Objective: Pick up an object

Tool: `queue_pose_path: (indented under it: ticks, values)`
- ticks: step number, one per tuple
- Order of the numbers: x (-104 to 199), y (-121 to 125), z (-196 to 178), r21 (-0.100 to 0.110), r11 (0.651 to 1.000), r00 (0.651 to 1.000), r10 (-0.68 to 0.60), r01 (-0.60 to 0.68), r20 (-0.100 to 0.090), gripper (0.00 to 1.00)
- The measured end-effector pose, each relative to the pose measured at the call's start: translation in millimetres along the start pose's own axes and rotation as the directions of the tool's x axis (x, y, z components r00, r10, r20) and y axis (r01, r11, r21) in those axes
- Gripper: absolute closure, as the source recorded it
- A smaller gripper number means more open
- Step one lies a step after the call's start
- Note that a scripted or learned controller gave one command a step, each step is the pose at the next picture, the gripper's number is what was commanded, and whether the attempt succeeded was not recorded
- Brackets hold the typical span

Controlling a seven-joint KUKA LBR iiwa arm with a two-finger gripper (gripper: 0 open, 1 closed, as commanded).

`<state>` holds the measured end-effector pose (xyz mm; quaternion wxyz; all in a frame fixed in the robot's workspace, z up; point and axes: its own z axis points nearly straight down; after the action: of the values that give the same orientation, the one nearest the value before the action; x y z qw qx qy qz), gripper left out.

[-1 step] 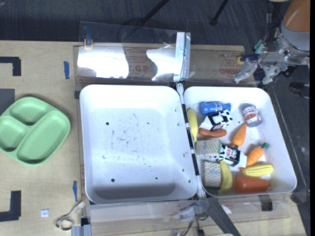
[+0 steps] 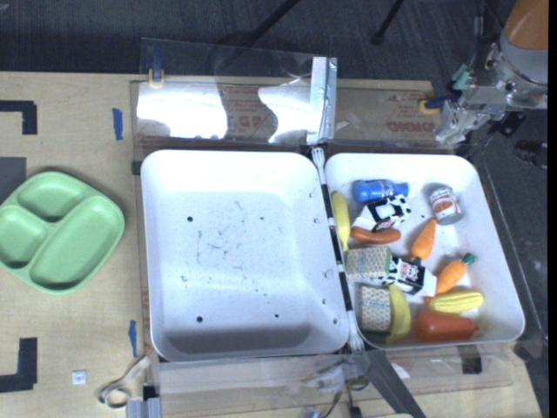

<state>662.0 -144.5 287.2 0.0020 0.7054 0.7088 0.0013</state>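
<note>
in the camera view the tool hung at the far right, beyond the right bin, above the counter; whether it was open or closed could not be told. the things to pick lay heaped in that bin, probably dumped loose for grasping: a blue can, a small red-labelled can, two carrots, a banana, a cow-patterned carton. no label was legible. the left bin sat beside it, likely the drop place. a green divided plate lay far left.
</note>
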Motion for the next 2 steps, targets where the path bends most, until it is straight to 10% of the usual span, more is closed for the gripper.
queue_pose_path:
  ticks: [1,2]
  values:
    - [0,0,0,0.000,1.000,1.000,-0.001,0.001,0.000,0.00]
    - [-9,-102,138,0.005,0.983,0.983,0.181,-0.181,-0.001,0.00]
